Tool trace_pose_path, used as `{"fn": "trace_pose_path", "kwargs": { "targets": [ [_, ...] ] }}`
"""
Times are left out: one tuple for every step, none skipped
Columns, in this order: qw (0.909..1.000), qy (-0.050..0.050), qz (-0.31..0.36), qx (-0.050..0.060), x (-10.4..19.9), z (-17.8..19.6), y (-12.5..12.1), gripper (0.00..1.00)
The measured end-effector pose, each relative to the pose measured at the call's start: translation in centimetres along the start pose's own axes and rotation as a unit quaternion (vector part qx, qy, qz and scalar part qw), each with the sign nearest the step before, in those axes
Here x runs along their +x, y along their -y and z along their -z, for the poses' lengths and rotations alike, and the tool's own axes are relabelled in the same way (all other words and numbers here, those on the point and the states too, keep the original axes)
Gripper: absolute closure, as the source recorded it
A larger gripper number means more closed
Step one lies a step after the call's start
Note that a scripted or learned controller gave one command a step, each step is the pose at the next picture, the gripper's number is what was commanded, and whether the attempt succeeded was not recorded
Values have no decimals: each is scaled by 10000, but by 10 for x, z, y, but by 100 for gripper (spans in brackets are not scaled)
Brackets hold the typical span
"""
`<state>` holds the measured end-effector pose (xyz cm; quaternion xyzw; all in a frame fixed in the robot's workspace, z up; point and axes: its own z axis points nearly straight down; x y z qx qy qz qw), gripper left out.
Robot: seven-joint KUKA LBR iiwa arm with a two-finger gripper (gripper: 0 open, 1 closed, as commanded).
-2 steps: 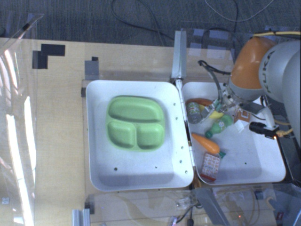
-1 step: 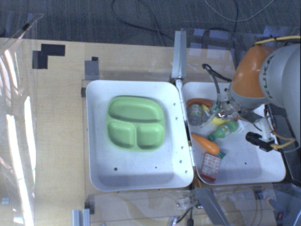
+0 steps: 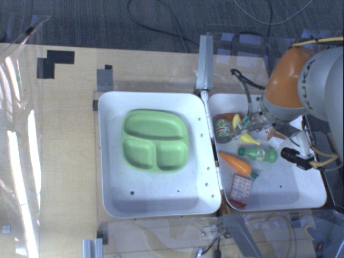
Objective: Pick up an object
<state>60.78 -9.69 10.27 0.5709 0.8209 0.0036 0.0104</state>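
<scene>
Overhead slanted view of a wooden bench (image 3: 59,160) bearing two shallow white bins side by side. The left bin (image 3: 115,192) holds a green divided plate (image 3: 156,140) with three compartments, one long compartment toward 12 o'clock and two smaller ones toward 6 o'clock; the plate lies near the bin's centre, slightly toward 12 o'clock.

The right bin (image 3: 301,195) holds a cluster of small objects in its 9 o'clock half. A small can (image 3: 222,129) with a dark label lies just beside the wall shared with the left bin. At 3 o'clock of the can is a yellow banana-shaped toy (image 3: 248,139). At 6 o'clock of the banana lies a green bottle (image 3: 259,154) on its side, neck pointing toward 9 o'clock. A toy carrot (image 3: 235,163) lies aslant at 7 o'clock of the bottle, its green end near the bottle. A flat red packet (image 3: 241,189) lies at 6 o'clock of the carrot, close to the bin's near wall.

The grey arm (image 3: 322,85), with its orange band (image 3: 285,79), enters from 3 o'clock and stands over the bin's 12 o'clock part. The gripper (image 3: 251,120) is low among the objects, just at 12 o'clock of the banana and 3 o'clock of the can. Whether its fingers are apart or together cannot be told from this view, and nothing is seen between them.
</scene>
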Motion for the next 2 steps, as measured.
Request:
{"fn": "trace_pose_path", "kwargs": {
  "targets": [
    [9988, -41, -478, 50, 27, 94, -16, 100],
    [9999, -39, 133, 48, -32, 94, -15, 100]
  ]
}}
